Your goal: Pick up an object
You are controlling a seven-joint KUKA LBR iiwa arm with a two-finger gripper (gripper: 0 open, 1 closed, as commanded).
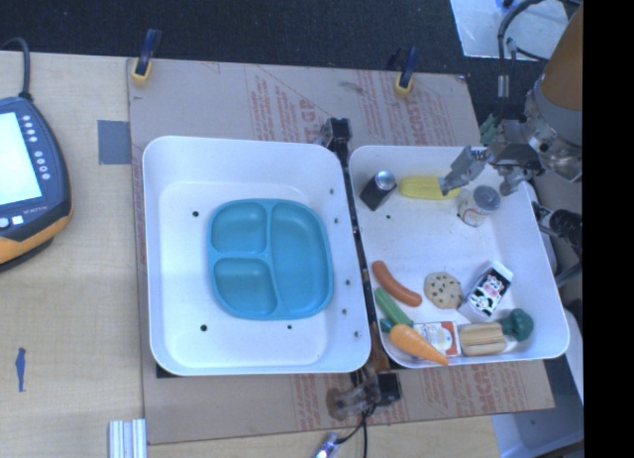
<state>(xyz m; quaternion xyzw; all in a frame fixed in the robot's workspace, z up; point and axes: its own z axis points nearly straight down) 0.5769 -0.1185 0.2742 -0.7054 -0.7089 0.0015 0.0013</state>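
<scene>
Carrot (420,346) lies at my right bin's (550,278) near edge. Gripper (482,176) hovers over the far end, jaws spread, holding nothing, beside 1 yellow banana (422,187): light, stiff plastic, I judge; grip its middle.

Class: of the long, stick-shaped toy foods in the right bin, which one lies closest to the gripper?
The yellow banana, at the bin's far end just left of the gripper. The sausage and the carrot lie toward the near edge.

Toy foods (443,307) – hotdog, cookie, carrot – scattered in right bin (515,248).
</scene>
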